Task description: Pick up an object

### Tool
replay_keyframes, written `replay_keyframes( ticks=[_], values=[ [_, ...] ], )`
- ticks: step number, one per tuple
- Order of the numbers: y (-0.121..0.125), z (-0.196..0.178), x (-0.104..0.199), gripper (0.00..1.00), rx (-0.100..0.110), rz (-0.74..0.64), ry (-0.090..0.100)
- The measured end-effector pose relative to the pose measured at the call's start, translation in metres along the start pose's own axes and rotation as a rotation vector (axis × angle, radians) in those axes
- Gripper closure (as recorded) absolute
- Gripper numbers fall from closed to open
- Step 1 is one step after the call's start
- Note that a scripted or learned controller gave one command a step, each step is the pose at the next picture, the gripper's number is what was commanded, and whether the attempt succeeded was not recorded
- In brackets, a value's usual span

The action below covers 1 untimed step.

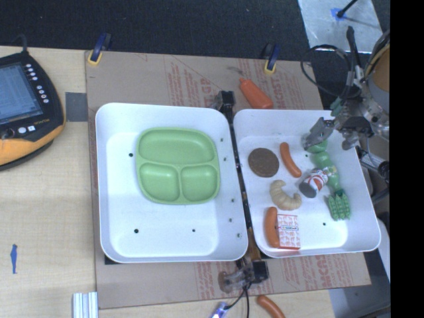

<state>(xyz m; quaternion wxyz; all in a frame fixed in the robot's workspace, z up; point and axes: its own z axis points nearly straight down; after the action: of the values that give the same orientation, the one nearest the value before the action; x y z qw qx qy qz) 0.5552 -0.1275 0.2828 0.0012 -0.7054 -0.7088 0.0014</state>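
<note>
Two white bins sat on the worktop (53,197), and the right bin (371,234) served as landmark. At its upper right corner the tool (331,134) hung with jaws spread, gripping nothing, just above a green object (320,156). Inside the bin lay a brown disc (264,162), two sausages, a croissant (285,195), a can (317,180) and a red-and-white packet (287,231). Judging by this, nothing was lifted yet; the grasp remained.

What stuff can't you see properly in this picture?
- Claw: blurry, so whether it grips anything is unclear.
- Green toy: top hidden by the claw; shape unclear.
- Can: label too small to read.
- Orange toy: cut off by the bottom edge.
</note>
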Motion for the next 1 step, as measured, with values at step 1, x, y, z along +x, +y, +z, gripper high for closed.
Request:
replay_keyframes(
  ticks=[1],
  values=[
    [-0.0098,0.1119,0.003,0.0,0.002,-0.001,-0.001]
  ],
)
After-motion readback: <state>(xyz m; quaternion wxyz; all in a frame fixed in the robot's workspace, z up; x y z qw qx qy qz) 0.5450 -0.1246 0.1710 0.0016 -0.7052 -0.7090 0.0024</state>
